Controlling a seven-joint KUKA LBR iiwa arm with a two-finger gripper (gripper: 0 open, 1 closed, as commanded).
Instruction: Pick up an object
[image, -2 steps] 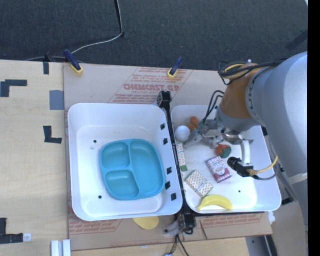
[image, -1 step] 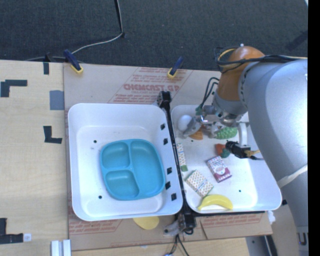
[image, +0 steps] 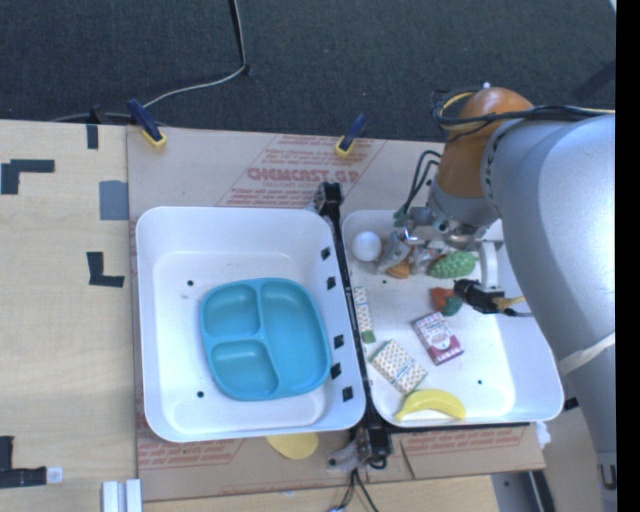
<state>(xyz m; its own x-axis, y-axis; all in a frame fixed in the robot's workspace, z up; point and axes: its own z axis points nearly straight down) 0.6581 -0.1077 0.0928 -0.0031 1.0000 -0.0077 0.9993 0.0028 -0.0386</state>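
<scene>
A blue divided plate (image: 265, 337) is seen in the left bin (image: 160, 300), well left of the fingers (image: 412, 240). A white ball (image: 368, 245) lies just left of them, a green object (image: 452, 264) just right. Finger state cannot be told.

The arm (image: 560, 200) runs off the right edge, and its bulk covers the right bin's (image: 500, 400) far right corner. The end effector (image: 420, 240) sits low among small items, and its fingers are too small and cluttered to read. An orange piece (image: 399, 268) beneath it is partly hidden, so its shape is unclear. A yellow disc (image: 292, 445) is half tucked under the left bin's (image: 170, 300) near rim. Print on the two small cartons (image: 437, 337) (image: 398, 366) is too fine to read.
</scene>
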